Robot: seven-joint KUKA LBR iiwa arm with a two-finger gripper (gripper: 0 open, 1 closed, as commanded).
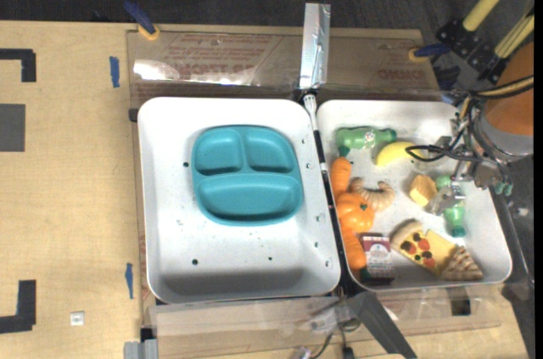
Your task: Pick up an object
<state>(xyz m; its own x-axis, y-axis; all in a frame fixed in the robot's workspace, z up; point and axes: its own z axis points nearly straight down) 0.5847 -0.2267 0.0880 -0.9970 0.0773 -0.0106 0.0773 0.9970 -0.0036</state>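
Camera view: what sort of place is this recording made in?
Probably a robotics lab bench for pick tests: two white bins taped to a board, toy food such as a pizza slice, and a teal divided plate.

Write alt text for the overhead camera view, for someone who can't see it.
A grey robot arm reaches from the right over a white bin of toy food, including a pizza slice and yellow banana. The left white bin holds a teal divided plate.

Claw [456, 194]: finger state unreadable, tangled in black cables. Grey arm with orange band [513, 115], behind claw, cut off by right edge. Small green plastic item [456, 218] just below claw, shape too small to identify.
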